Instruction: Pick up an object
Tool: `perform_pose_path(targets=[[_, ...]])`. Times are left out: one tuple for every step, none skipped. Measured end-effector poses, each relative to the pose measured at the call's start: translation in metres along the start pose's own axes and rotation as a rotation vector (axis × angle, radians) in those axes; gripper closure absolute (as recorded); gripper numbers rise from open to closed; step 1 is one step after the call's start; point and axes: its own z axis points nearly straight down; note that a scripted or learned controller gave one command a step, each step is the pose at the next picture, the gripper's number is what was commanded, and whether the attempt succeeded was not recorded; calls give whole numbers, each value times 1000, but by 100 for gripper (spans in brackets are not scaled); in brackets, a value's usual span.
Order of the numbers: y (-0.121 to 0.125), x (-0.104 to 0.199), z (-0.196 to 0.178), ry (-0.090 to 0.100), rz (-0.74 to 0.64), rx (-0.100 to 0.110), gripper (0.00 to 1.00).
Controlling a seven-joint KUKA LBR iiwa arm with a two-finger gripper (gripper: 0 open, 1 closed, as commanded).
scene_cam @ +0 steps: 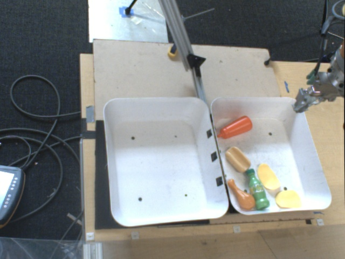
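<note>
Beside the gripper [301, 102], green bottle [257, 189]: label unreadable.

Bench [86, 144]: light wood top with a paler board [140, 69] laid over its far part. Two shallow white bins sit side by side on the near half, rims touching at the centre: left bin [110, 161], right bin [318, 166]. A black mat [100, 171] shows under the left bin along its left and near edges. A slanted metal pole [180, 31] crosses the far board and comes down to the seam between the bins.
</note>
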Motion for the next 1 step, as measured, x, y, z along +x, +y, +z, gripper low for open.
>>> perform_pose_path(targets=[[-8, 54, -3, 4, -3, 6, 100]])
